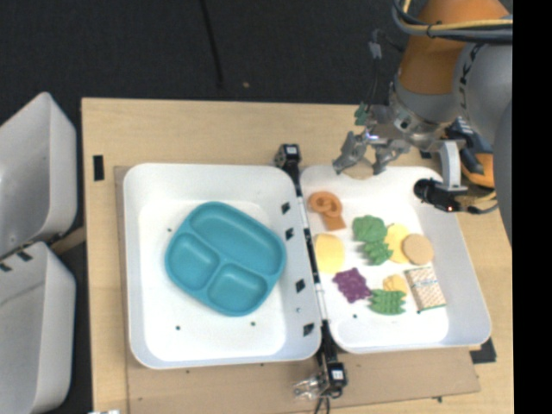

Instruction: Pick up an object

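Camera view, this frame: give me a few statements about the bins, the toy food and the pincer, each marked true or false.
1. The blue divided plate lies in the left bin. True.
2. The toy food pieces are spread across both bins. False: they all lie in the right bin.
3. The pincer has the purple grapes between its fingers. False: the grapes lie on the bin floor, and the pincer is at the far edge of the right bin with nothing visible between its fingers.
4. The orange piece lies close to the divider between the bins. True.
5. The blue divided plate carries the round tan cookie. False: the cookie lies in the right bin.
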Tool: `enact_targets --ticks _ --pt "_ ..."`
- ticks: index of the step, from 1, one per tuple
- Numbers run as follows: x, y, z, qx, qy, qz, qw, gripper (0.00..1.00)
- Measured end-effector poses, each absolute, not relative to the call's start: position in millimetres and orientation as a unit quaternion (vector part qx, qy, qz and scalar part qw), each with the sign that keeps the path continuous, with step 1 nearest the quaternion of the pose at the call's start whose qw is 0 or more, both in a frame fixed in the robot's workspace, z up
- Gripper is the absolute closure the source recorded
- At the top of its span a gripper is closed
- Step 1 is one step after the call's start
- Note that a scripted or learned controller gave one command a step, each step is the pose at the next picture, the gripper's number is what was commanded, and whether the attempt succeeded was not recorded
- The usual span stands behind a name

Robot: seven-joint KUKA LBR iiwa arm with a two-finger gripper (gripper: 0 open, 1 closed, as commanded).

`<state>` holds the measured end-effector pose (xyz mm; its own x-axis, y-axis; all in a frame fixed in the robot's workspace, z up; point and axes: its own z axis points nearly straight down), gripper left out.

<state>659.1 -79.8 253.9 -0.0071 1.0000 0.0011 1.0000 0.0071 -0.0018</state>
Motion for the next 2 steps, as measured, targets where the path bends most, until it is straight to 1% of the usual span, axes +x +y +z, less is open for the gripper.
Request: enact_targets --ticks 1,2 --pt "664.6 -20.9 255.1 -0.705 -0.71 -0.0004 0.0 1.0" --pt "665.5 24.8 249.7 -0.705 -0.709 0.0008 0.001 1.0"
